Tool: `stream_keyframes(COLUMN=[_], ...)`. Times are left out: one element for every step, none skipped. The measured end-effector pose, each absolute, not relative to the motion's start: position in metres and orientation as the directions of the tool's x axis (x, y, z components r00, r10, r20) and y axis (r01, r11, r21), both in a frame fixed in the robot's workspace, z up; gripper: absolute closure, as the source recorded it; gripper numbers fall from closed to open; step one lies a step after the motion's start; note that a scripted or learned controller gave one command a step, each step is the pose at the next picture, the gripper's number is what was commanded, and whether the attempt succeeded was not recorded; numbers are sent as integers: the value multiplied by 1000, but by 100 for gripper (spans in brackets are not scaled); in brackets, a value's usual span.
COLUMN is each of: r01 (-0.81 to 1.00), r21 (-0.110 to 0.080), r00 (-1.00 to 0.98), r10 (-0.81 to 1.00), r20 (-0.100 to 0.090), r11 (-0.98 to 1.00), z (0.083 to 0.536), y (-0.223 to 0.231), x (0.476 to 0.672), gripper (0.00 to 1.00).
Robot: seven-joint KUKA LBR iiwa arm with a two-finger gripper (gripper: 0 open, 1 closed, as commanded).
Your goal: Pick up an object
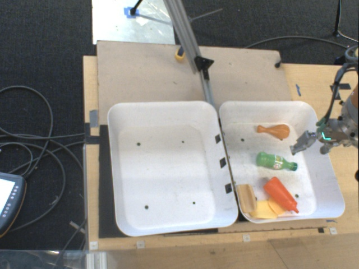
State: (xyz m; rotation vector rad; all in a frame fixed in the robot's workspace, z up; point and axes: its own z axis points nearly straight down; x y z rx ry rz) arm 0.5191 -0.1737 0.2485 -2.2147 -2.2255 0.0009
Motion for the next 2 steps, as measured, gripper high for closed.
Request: stream_keyframes(r01=[1000, 1000], r21=[2, -3], r00=[-3, -1], r10=[1000, 1000], r20=[0, 1], r11=[3, 1], z=[250, 188], y=[-174, -171], x=[520, 519], gripper=[0, 0])
